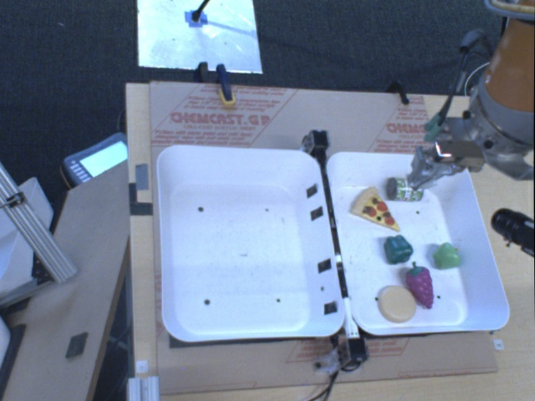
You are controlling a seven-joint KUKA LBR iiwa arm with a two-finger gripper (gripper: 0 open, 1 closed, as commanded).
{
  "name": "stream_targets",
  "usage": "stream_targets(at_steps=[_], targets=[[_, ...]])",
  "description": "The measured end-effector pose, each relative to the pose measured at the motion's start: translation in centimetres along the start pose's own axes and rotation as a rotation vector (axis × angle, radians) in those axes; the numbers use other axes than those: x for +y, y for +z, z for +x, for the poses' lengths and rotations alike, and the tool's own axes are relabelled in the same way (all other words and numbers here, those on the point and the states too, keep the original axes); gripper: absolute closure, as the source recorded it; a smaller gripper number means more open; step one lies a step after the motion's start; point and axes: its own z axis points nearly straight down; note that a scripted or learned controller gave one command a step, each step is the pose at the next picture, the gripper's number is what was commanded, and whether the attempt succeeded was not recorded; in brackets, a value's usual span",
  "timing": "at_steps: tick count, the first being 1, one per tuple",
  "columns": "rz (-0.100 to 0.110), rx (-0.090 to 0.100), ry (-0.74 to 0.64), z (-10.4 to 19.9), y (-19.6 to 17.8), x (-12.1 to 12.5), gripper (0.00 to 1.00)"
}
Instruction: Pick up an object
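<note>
bench (142,249) with two white bins (242,241)

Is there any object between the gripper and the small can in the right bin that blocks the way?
Nothing visible does. The gripper is already right over the small can near the far side of the right bin. The nearest other object, the pizza slice, lies apart from the can, on the side toward the left bin.

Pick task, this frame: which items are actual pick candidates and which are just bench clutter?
Pick candidates, all in the right bin:
- small can, at the gripper
- pizza slice
- dark green piece
- light green piece
- purple grapes
- tan disc

Just lying about:
- left bin
- yellow-tipped clamp
- metal sheet
- cardboard underlay
</note>
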Motion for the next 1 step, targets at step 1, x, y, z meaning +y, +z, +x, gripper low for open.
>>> stream_targets(at_steps=[1], targets=[[-0.001,0.001,0.001,4.27,-13.66,1.70,1.00]])
